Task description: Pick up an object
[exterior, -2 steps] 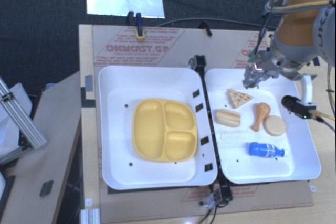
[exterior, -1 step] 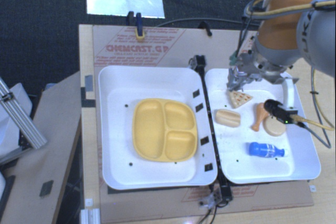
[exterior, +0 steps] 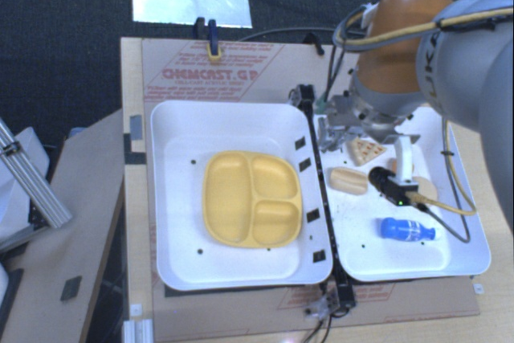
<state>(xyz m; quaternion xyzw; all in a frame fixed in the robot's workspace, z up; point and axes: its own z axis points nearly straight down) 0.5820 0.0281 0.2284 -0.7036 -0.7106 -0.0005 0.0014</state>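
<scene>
My hand (exterior: 347,132) hovers low at centre-right of frame, over the waffle piece (exterior: 366,150), lined up to grab; its grip state I can't tell from here.

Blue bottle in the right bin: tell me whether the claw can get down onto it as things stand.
Probably yes. The blue bottle lies on its side on bare bin floor, apart from the other items, nothing over it. The claw hangs at the bin's far left.

Yellow divided tray (exterior: 252,198) in left bin (exterior: 181,140); blue bottle (exterior: 406,230) in right bin (exterior: 458,253)
</scene>
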